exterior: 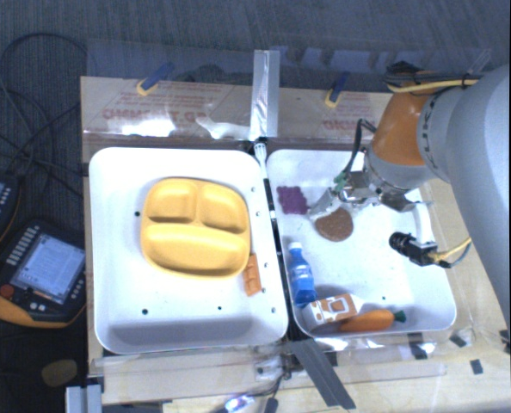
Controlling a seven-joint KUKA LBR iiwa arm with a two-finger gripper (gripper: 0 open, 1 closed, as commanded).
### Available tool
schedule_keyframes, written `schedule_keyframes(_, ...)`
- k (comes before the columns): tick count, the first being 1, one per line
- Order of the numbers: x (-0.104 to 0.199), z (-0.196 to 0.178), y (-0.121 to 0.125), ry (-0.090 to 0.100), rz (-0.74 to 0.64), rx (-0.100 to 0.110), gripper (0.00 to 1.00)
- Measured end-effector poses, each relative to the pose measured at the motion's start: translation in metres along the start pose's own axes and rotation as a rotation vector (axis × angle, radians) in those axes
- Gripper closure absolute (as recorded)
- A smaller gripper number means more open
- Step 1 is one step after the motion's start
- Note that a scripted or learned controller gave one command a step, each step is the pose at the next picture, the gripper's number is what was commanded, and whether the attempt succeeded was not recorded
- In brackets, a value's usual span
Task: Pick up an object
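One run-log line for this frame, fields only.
arm: over right white bin | gripper: above round brown cookie-like disc | grasp: unconfirmed | left bin: yellow divided plastic tray

Single fixed overhead camera, slanted down on both bins (101, 231).

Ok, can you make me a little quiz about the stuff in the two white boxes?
1. True or false: the yellow tray lies in the left bin.
2. Which thing lies at the near edge of the right bin, beside the small carton?
A. a green cup
B. the carrot
C. a spoon
3. Fill in the missing word: the robot's hand is just above a round ____ thing, next to a purple piece.

Key:
1. True.
2. B. The blue bottle lies close by too.
3. Brown.
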State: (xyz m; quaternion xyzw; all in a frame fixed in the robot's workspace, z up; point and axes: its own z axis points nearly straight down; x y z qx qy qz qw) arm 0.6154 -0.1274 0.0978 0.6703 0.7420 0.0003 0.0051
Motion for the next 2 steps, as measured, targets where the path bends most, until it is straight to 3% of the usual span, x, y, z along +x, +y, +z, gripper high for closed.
schedule_keyframes(1,0.0278,-0.1397,-0.0011,0.007,-0.185,0.007,1.0)
schedule_keyframes(2,0.0283,-0.1482,-0.0005,0.007,-0.186,0.008,1.0)
